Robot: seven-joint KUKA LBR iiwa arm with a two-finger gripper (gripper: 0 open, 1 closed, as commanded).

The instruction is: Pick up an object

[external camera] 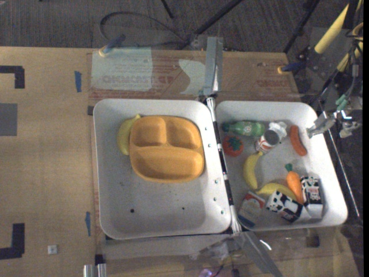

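Observation:
The right bin holds a green bottle, a red tomato-like piece, a small white jar with a dark cap, an orange-red sausage, two yellow bananas, a carrot, two cow-patterned cartons and a red-and-white carton. My gripper shows as a grey piece over the right bin's upper right rim, right of the sausage and apart from it. Nothing is seen held in it.
In the left bin an orange divided plate lies on a yellow banana that sticks out at its left. Cables and stands crowd the bench's right side beyond the bin.

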